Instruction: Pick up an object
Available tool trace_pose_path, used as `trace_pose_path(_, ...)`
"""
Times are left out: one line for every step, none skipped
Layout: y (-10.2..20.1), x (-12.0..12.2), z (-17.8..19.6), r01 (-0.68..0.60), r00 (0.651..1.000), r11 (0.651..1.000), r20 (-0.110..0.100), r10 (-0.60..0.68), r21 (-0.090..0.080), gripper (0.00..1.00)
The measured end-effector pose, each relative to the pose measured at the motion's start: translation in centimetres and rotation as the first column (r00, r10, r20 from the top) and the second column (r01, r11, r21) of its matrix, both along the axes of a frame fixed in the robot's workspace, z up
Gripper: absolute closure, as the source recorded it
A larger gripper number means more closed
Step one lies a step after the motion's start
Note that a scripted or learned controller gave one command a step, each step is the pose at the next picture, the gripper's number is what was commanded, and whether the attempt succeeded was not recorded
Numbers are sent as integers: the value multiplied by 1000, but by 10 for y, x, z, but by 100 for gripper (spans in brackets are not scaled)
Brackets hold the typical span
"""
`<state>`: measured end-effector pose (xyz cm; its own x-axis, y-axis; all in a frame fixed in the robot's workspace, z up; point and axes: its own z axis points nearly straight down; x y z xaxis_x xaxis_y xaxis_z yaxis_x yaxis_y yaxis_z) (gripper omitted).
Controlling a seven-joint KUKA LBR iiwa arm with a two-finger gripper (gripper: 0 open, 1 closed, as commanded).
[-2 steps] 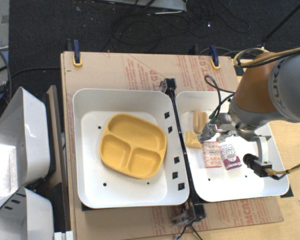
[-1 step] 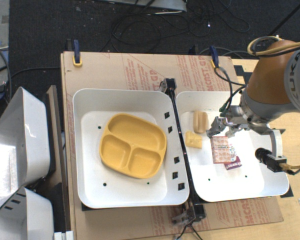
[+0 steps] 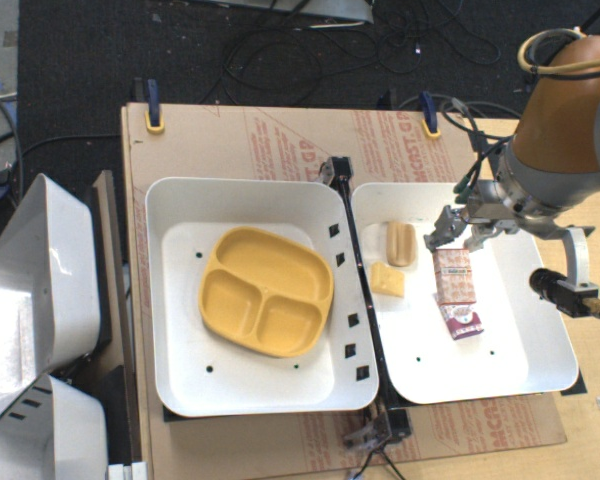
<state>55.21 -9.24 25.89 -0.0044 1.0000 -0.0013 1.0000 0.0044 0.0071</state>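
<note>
In the right bin (image 3: 540, 358) lie a red-and-white carton (image 3: 456, 288) with a purple end, a tan bread roll (image 3: 401, 244) and a pale yellow wedge (image 3: 387, 281). My gripper (image 3: 462, 230) hangs over the bin's upper middle, just above the carton's top end and right of the roll. Its fingers (image 3: 444, 232) point down and left, with nothing visible between them. A yellow divided plate (image 3: 265, 291) sits in the left bin (image 3: 175, 268).
A black divider (image 3: 357, 268) runs between the two bins. The bins rest on a cardboard sheet (image 3: 240, 138) held by clamps. White tubs (image 3: 35, 288) stand at the far left. Cables lie on the dark floor behind.
</note>
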Motion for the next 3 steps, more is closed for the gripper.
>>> trace_pose_path(59,7,-6,-4,1000,1000,-7,4,2,100)
trace_pose_path(103,2,-17,-3,1000,1000,-9,3,3,100)
trace_pose_path(153,5,-27,-3,1000,1000,-9,3,2,100)
